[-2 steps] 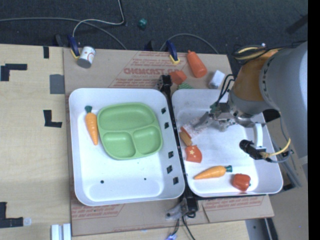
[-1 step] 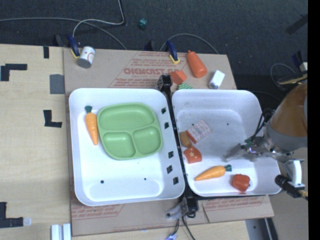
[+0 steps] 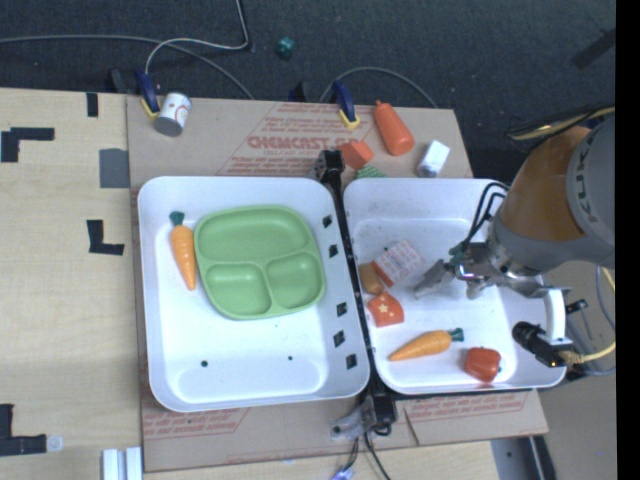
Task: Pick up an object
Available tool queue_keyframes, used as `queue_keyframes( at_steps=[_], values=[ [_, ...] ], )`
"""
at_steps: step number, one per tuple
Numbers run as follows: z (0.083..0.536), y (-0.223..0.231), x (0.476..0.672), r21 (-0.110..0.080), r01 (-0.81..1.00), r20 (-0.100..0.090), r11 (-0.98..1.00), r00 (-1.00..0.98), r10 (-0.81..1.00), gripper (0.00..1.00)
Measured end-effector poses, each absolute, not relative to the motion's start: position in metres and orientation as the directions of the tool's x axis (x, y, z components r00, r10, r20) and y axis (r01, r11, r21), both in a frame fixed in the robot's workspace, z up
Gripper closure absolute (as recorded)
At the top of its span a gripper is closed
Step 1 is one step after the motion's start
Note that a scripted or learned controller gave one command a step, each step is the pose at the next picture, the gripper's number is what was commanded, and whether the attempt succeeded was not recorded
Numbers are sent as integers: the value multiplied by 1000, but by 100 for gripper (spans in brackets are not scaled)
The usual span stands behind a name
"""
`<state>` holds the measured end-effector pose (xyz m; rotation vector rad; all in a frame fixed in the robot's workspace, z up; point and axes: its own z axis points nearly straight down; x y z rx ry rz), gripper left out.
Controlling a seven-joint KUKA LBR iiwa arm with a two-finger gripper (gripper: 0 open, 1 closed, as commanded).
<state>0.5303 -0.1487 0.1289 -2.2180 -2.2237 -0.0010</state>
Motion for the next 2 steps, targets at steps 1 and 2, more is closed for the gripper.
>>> queue_keyframes(
  at_steps=[1, 2],
  values=[
    [86, -174, 485, 2, 1000, 0, 0, 0, 1000, 0],
    [87, -110, 541, 7, 1000, -1, 3, -3, 1000, 0]
  ],
)
